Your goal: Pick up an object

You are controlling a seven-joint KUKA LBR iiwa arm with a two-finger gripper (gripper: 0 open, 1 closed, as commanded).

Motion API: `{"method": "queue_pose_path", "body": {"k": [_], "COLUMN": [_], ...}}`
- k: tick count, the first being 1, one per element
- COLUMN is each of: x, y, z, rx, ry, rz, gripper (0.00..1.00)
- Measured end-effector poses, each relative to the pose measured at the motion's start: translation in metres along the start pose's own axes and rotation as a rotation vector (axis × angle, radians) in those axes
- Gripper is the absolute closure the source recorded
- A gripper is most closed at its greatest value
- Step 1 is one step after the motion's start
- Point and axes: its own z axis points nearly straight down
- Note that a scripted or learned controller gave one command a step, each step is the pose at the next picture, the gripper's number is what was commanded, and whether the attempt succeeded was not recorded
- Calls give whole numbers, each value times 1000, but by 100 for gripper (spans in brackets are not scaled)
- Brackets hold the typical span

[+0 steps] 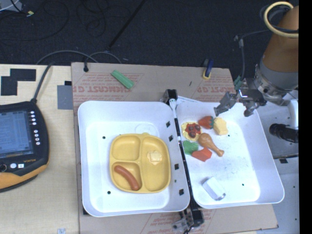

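Look first at your gripper [237, 103]: it hangs over the far edge of the right bin [265, 145], its two dark fingers spread apart with nothing between them, so it is released and carrying no object. Just below and to the left of it sits the cluster of toy food in the right bin's far half. Nearest the gripper are a yellow block [221, 126] and a red piece [206, 121] touching it on the left. Beside those lies a small round item with red topping [192, 129]. The chicken drumstick [211, 143] lies with its long axis running diagonally, thick end toward the bin divider, thin bone end pointing toward the near right. Against it are a green piece [190, 146] and a red-orange piece [202, 154]. Well apart, near the bin's front edge, you have a small white-grey object [213, 187]. In the left bin [92, 145] sits a yellow divided plate [124, 147]; a sausage [126, 177] lies diagonally in its near-left compartment and a pale yellow lump [155, 156] in the right one. On the worktop [161, 79] beyond the bins lies a green marker [122, 79], and a teach pendant [19, 140] rests at far left.
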Motion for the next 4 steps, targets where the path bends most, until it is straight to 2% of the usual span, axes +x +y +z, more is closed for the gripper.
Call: {"method": "queue_pose_path", "body": {"k": [1,2,3,4], "x": [-3,97,68,134], "y": [0,-8,-50,-55], "z": [-8,48,-90,-121], "rx": [4,10,-9,-1], "ry": [-1,2,-3,-1], "rz": [4,-3,8,0], "gripper": [100,100,100,100]}}
